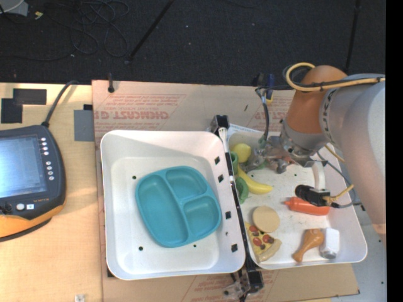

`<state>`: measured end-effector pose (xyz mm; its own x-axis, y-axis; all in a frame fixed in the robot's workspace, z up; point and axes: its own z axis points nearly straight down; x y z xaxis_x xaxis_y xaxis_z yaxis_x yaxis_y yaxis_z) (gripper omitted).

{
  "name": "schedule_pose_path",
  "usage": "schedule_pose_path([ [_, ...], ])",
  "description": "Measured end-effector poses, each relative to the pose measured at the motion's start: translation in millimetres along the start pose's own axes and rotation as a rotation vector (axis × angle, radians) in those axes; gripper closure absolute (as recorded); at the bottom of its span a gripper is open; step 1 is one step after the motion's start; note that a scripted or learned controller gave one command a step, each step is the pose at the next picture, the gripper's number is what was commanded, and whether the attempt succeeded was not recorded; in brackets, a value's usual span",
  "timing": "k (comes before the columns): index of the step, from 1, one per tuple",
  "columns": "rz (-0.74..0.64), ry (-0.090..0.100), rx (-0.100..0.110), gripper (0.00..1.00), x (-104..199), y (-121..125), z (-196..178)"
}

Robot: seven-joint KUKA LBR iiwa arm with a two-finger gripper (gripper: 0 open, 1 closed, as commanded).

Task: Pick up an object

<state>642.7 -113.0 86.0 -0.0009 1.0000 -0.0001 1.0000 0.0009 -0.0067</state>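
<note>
My gripper (269, 160) hangs low over the back of the right bin (352, 247), beneath the orange-banded wrist. Just to its left lies a round yellow fruit (241, 151). A banana (253, 184) rests below and left of the gripper, beside a green piece (233, 163) against the bin's left wall. Nearer the front lie a tan round cookie (266, 218), a pizza slice (264, 243), a chicken drumstick (306, 245), an orange carrot (308, 208) and a small white block (330, 242). No object is seen in the gripper.
The left bin (119, 162) holds a teal divided plate (178, 205). A tablet-like pendant (28, 172) lies on the bench at far left. The grey arm (359, 137) covers the right bin's back right corner.
</note>
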Motion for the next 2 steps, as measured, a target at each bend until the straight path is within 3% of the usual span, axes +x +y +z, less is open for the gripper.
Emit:
schedule_pose_path([
  [2,0.001,-0.005,-0.002,0.0,11,0,-1],
])
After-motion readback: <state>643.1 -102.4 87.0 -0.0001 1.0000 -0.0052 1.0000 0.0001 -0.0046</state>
